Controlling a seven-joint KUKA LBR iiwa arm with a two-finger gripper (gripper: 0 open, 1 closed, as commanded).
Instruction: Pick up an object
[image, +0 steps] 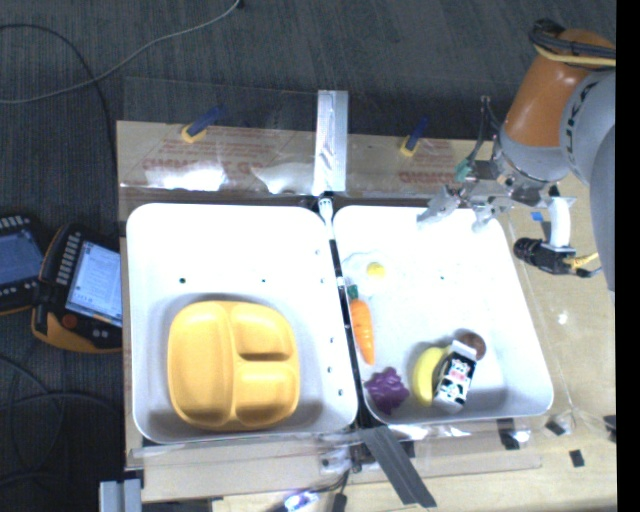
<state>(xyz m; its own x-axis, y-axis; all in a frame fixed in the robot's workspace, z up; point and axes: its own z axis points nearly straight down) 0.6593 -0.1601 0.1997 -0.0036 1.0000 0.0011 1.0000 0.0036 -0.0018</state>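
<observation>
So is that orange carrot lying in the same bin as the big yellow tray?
No, the carrot lies in the right bin, while the yellow tray sits in the left bin.

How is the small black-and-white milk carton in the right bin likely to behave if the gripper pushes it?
The small black-and-white milk carton probably tips or slides easily: it looks light and boxy. It leans against the yellow banana, which would likely shift too.

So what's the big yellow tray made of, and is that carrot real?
The yellow tray looks like moulded plastic: one even colour, rounded compartments, a soft shine. The carrot seems to be a plastic toy, judging by its smooth, bright orange surface, though this view can't settle it. Both bins look like glossy white plastic.
</observation>
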